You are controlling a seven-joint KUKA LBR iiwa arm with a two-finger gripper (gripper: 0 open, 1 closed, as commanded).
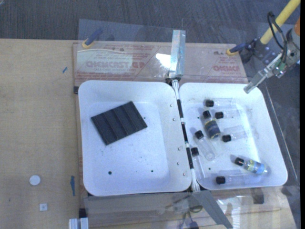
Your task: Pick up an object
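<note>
Pincer (252, 85) at upper right, hanging over the far right corner of the right bin (274, 128); its tip shows as one pale bar slanting down-left, and whether it is wide or narrow cannot be told. Nothing seen held in it. Yellow cable (286, 11) and grey arm parts above it.

Right bin: small clear vials with black caps (208, 103), lying scattered. Eight black caps counted: three clustered near the far middle, one by the left wall, one at mid-right, one on the seam between bins, one at the near edge, plus one darker, labelled vial (212, 128) in the centre. One more bottle with a yellow-and-blue band (250, 165) lies tilted at the near right. All well apart from the pincer.

Left bin (90, 175): one dark ribbed rectangular slab (119, 122), lying flat, turned askew, left of centre. Three small dark specks on the floor of this bin.

Worktop (33, 104): one white round disc (35, 180) near the left edge, one orange clamp (88, 43) at the far left of the bins.
</note>
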